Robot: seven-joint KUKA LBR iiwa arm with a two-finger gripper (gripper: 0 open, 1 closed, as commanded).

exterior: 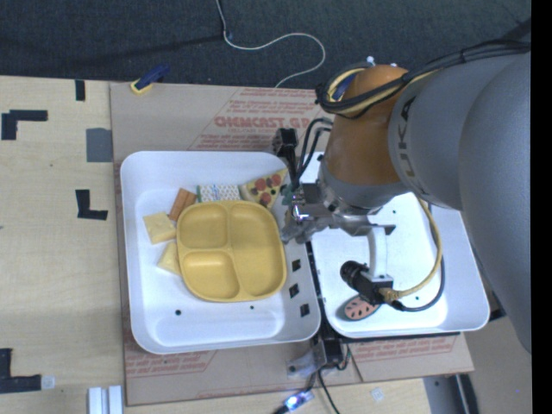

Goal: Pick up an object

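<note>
The yellow three-compartment plate (231,250) lies in the left bin (138,231), my tool (297,207) just beside its right rim; clenched or released, I cannot tell. One speckled oval piece (362,307) lies in the right bin (457,304). Both bins sit on brown cardboard (172,119) with red print that seems to read "CHEMCAST" — under it, a pale counter (43,257)
</note>
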